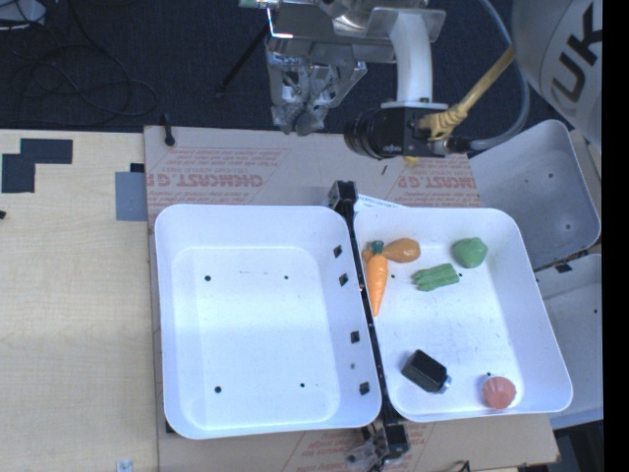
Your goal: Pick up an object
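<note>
Two shallow white plastic bins are seen side by side on a sheet of printed brown cardboard (246, 170), which is laid over a pale wooden bench (69, 293). The left-hand bin (177, 264) is joined to the right-hand bin (526, 293) along a black hinged divider (356, 303).

The grey KUKA arm (560, 37) is held high at the back of the scene, well above and behind both bins. Its two-finger metal gripper (303, 116) is pointed downward over the cardboard's far edge, well apart from every object. Whether the gripper is apart or together cannot be told at this angle, and nothing is seen held in it.

All the objects are gathered in the right-hand bin. A long orange toy carrot (375, 281) is laid just beside the divider, its tip pointing toward the near side. An orange rounded toy vegetable (402, 251) is set touching the carrot's top. A flat green toy pod (434, 277) is placed near the middle, with a rounded green toy vegetable (470, 252) just beyond it, toward the far right corner. A small black rectangular block (426, 371) is seen tilted near the front, and a small reddish-pink round toy fruit (498, 392) is lying in the near right corner.
</note>
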Available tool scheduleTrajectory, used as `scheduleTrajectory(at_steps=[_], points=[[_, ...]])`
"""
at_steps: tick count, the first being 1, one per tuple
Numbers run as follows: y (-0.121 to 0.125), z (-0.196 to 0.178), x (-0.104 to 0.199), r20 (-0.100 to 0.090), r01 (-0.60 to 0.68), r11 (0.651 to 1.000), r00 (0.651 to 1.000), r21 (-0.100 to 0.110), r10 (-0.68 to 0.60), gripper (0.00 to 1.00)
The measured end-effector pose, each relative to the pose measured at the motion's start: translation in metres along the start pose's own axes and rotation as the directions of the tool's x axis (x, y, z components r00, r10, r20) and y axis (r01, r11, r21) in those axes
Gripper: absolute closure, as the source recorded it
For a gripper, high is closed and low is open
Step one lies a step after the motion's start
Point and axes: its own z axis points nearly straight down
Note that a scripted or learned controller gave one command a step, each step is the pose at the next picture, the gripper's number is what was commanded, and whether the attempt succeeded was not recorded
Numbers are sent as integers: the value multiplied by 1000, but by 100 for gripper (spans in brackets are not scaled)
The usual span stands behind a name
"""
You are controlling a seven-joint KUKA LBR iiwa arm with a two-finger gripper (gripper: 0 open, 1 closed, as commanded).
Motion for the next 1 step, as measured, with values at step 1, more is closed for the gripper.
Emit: scheduleTrajectory(at_steps=[1], points=[[0, -9, 0, 2, 1, 1000, 1000, 4, -1, 100]])
